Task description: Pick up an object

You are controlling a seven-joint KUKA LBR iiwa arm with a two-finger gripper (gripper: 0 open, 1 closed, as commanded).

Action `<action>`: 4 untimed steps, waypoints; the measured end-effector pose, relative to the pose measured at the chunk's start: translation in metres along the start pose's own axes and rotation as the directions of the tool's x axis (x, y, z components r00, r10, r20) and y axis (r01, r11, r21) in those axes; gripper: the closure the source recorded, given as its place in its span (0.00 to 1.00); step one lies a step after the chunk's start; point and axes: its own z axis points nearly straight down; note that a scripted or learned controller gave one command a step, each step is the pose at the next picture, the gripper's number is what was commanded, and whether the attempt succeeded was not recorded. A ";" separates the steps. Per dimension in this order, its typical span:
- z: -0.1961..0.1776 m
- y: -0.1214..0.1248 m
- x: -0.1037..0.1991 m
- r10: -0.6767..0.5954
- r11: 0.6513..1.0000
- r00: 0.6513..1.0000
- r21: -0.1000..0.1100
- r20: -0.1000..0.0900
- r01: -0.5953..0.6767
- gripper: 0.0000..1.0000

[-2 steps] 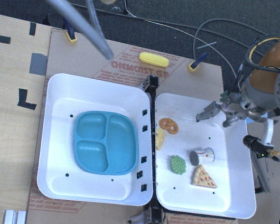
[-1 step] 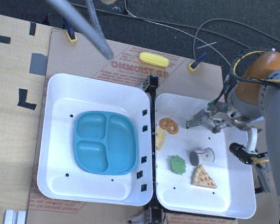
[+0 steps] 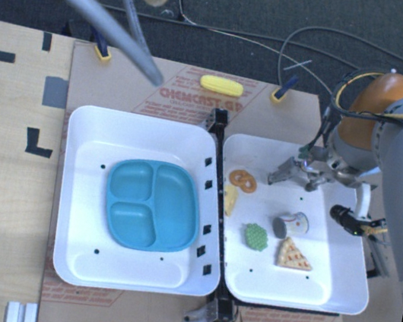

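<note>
Reaching in from the right, my arm bends over the right bin, orange band up top. My gripper hangs above the bin's upper part, fingers spread, nothing between them. Below it sit a pretzel, a pale yellow piece by the divider, a green broccoli-like piece, a grey cylinder and a pizza slice. Left bin holds a blue divided tray.

Pale wooden bench, cardboard sheet on top; dark carpet behind.
</note>
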 end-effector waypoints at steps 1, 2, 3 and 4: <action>-0.011 0.001 0.000 -0.002 1.000 1.000 -0.003 0.003 0.002 1.00; -0.069 -0.004 -0.006 0.001 1.000 1.000 -0.002 -0.002 -0.001 1.00; -0.122 -0.003 -0.006 0.000 1.000 1.000 -0.002 -0.002 0.000 1.00; -0.135 -0.021 0.047 -0.003 1.000 1.000 0.002 -0.004 0.003 1.00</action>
